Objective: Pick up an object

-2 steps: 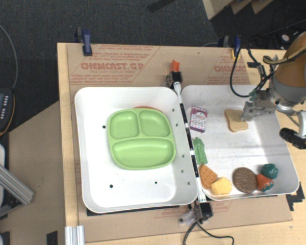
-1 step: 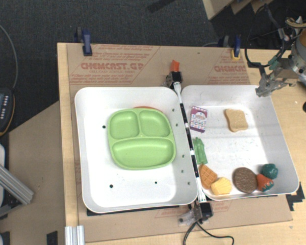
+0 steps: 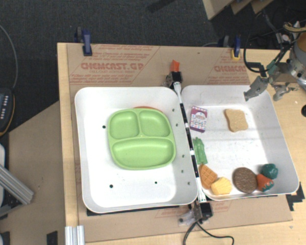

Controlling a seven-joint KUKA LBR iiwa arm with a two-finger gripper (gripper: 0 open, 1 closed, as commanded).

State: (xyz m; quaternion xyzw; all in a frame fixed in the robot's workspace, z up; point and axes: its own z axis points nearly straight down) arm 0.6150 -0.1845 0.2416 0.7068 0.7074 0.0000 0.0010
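Observation:
The right bin (image 3: 280,137) holds several small items. A tan toast slice (image 3: 236,120) lies near its back, and a purple-and-white packet (image 3: 198,119) lies to the toast's left. A green packet (image 3: 199,151) rests against the left wall. Along the front lie a waffle piece (image 3: 208,175), a yellow cheese block (image 3: 221,186), a brown round cookie (image 3: 244,180) and a red-and-green toy fruit (image 3: 266,176). My gripper (image 3: 266,91) hangs over the bin's back right corner, open, with nothing between its fingers. It is up and to the right of the toast.
The left bin (image 3: 92,182) carries a green divided plate (image 3: 141,138) with a red sliver (image 3: 145,107) peeking out behind it. A black clamp (image 3: 174,78) sits between the bins at the back. Blue clamps (image 3: 84,41) hold the board's rear edge.

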